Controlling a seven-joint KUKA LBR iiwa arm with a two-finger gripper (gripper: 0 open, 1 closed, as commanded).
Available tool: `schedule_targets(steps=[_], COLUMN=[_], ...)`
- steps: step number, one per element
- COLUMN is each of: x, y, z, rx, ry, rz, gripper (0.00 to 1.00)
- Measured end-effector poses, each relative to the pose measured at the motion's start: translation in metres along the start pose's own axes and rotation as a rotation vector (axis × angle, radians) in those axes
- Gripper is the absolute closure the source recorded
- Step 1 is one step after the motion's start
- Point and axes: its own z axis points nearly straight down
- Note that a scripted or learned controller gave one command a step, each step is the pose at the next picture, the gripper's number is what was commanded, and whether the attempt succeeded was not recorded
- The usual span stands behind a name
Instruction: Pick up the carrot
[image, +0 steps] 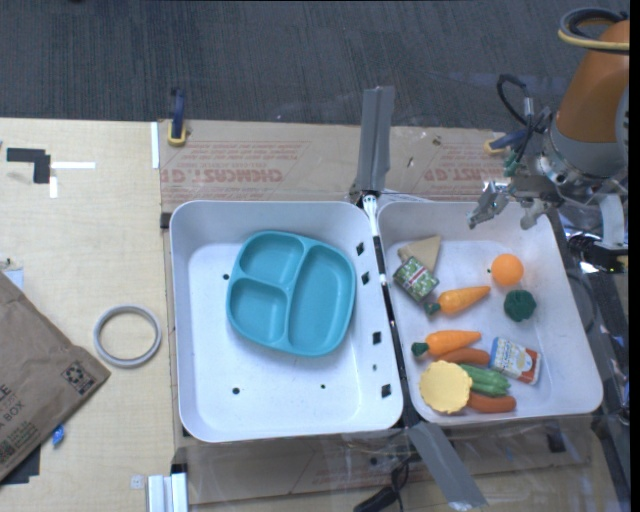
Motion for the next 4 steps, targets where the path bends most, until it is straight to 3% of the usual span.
schedule_targets(steps=[1,2,3,4], x=[-0.017,0.01,0.054,0.059], y=[0.009,-0.068,-0.116,-0.015], z=[0.036,0.084,0.11,0.109], rx=[-0.001,0.0,-0.001,-0.002], ry=[0.0,0.001,0.001,-0.001], rz=[-0.256,-0.045,-0.195,-0.344], gripper=[0.0,0.0,0.0,0.0])
